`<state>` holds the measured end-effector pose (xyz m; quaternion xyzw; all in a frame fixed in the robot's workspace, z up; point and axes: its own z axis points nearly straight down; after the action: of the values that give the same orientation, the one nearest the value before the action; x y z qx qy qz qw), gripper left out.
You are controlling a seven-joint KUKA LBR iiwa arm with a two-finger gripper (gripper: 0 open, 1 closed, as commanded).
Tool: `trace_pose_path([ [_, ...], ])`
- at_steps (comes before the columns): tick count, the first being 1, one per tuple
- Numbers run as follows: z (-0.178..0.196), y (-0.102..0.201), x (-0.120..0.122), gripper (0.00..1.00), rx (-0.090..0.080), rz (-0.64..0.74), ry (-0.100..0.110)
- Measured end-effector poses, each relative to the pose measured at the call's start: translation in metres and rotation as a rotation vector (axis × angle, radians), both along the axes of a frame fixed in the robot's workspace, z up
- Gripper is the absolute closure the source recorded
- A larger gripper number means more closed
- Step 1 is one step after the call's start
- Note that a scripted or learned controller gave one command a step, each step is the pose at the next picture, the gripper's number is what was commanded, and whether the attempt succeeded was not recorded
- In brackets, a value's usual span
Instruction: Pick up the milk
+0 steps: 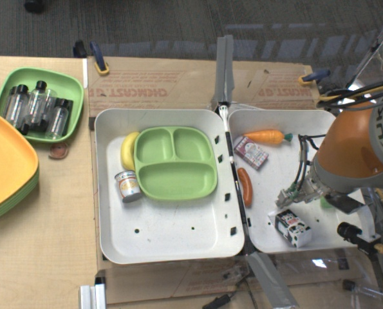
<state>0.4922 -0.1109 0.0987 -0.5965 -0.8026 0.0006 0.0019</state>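
Note:
The milk [293, 228] is a small white carton with black patches, lying on its side near the front of the right bin [268, 240]. My gripper [286, 199] hangs just above and behind the carton, at the end of the grey arm with the orange band [349, 150], which reaches in from the right. Nothing is visibly held in it.
The right bin also holds a carrot [264, 136], a pink box [250, 152] and a red sausage [244, 186] by its left wall. In the left bin lie a green divided plate [175, 163], a banana [128, 149] and a small can [128, 187]. A green tray of bottles [40, 105] and yellow plates [8, 169] sit at the far left.

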Motion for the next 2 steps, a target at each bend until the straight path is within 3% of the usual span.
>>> trace_pose_path([
  [1, -0.008, 0.008, 0.04, 1.0, -0.001, 0.102, -0.003],
  [2, 0.093, 0.045, 0.108, 1.0, -0.002, 0.339, -0.005],
])
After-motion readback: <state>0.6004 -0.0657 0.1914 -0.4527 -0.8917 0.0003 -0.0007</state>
